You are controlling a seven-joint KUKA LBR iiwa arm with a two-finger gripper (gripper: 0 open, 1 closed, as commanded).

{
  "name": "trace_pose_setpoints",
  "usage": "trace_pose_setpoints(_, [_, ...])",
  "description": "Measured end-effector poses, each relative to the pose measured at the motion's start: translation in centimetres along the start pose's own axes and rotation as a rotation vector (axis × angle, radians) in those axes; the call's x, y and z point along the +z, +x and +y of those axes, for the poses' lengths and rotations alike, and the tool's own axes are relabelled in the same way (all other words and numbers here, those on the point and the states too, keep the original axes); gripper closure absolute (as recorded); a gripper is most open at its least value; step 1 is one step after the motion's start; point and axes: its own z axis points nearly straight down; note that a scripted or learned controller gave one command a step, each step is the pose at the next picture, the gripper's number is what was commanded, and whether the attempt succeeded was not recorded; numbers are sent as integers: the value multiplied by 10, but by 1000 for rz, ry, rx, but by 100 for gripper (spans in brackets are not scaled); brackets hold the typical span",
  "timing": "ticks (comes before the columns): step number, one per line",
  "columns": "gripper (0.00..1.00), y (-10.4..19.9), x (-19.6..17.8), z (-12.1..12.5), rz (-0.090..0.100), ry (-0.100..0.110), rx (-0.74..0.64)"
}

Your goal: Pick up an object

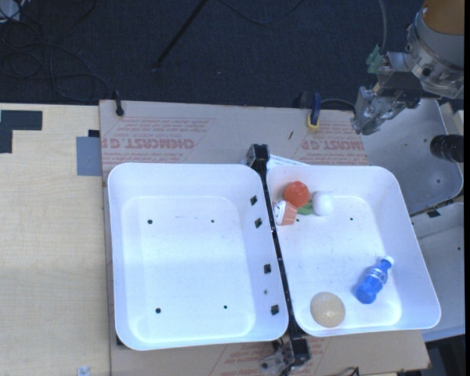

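Camera view: my end effector hangs above the table beyond the right bin's far edge, nothing between its fingers; opening width I can't tell. In the right bin: orange ball touching a white ball at the far left corner, blue bottle near the right wall, tan round object at the near edge. Left bin beside it.

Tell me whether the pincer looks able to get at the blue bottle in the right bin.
Probably yes. The blue bottle lies alone near the right bin's outer wall, nothing over it; the pincer hangs above the bin's far corner.
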Motion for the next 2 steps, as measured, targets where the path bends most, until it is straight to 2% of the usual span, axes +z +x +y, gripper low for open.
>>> trace_pose_setpoints(1, [100,11,-43,-91,2,13,1])
trace_pose_setpoints(2, [100,43,8,-130,1,20,0])
